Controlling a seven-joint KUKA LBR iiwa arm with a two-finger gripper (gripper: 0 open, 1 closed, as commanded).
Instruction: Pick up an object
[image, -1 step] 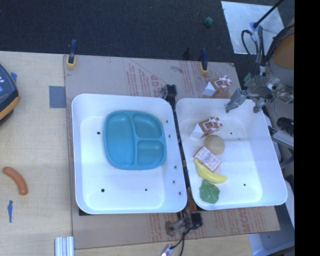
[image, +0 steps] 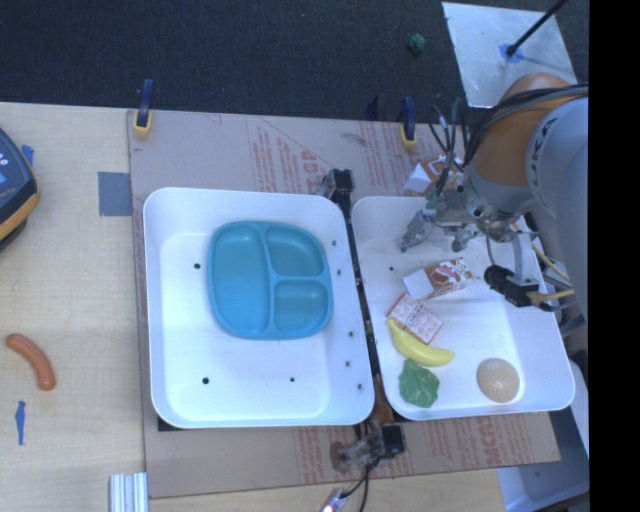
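Note:
My gripper (image: 437, 238) hangs over the back of the right bin (image: 540, 345), fingers spread open with nothing between them. Just in front of it lies a small red and white carton (image: 447, 277). Nearer the front lie a flat red and white packet (image: 414, 318), a yellow banana (image: 420, 347) and a green leafy toy (image: 419, 383). A beige round object (image: 497, 380) rests at the bin's front right. The arm's grey body with its orange band covers the bin's back right corner.
The left bin (image: 170, 300) holds a blue divided plate (image: 270, 280). An orange sausage (image: 32, 360) lies on the bench at far left, and a dark device (image: 12, 190) sits at the left edge. Clamps and cables stand between the bins, at back and front.

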